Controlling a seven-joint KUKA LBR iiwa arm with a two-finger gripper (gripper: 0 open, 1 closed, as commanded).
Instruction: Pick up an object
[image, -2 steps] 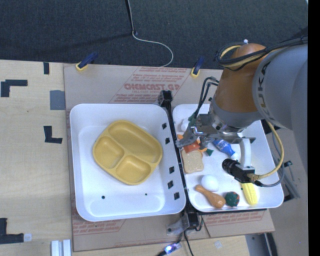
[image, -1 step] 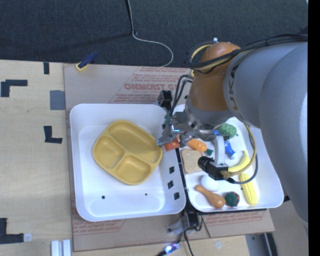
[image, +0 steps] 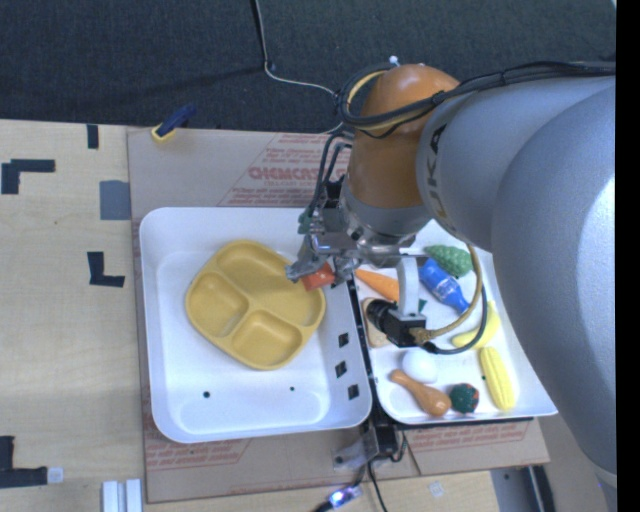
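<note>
Small red-orange object sits pinched between the gripper fingers, over the right edge of the yellow divided plate in the left bin. Right bin holds a carrot, blue bottle, corn cob, drumstick, white egg.

Gripper above yellow tray's right edge, small red object between its fingers.
</note>
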